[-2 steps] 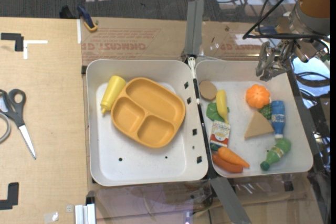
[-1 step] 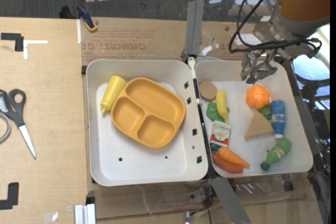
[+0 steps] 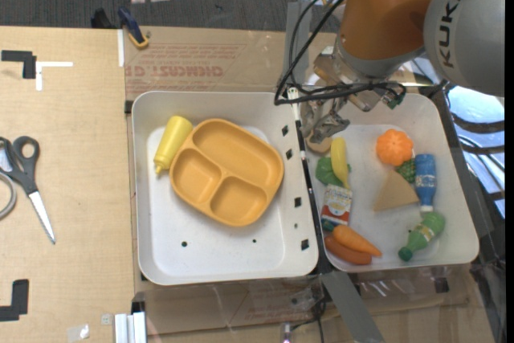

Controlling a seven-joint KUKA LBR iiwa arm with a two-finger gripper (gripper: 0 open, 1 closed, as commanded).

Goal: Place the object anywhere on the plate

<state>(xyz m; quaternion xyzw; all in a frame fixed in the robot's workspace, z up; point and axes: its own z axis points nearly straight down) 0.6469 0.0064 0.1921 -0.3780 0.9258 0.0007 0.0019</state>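
A yellow plate (image 3: 225, 170) with three compartments lies tilted in the left bin (image 3: 161, 253). A yellow squeeze bottle (image 3: 171, 142) rests against the plate's upper left rim. My gripper (image 3: 323, 127) hangs over the upper left corner of the right bin (image 3: 450, 165), just above a banana (image 3: 339, 159) and a green item (image 3: 326, 172). A small tan piece (image 3: 320, 145) shows right under the gripper; whether it is held is unclear.
The right bin also holds an orange (image 3: 394, 147), a blue bottle (image 3: 424, 181), a tan wedge (image 3: 395, 193), a green bottle (image 3: 422, 235), a red-and-white pouch (image 3: 337, 205) and a carrot (image 3: 353, 238). Scissors (image 3: 28, 181) lie on the bench at left.
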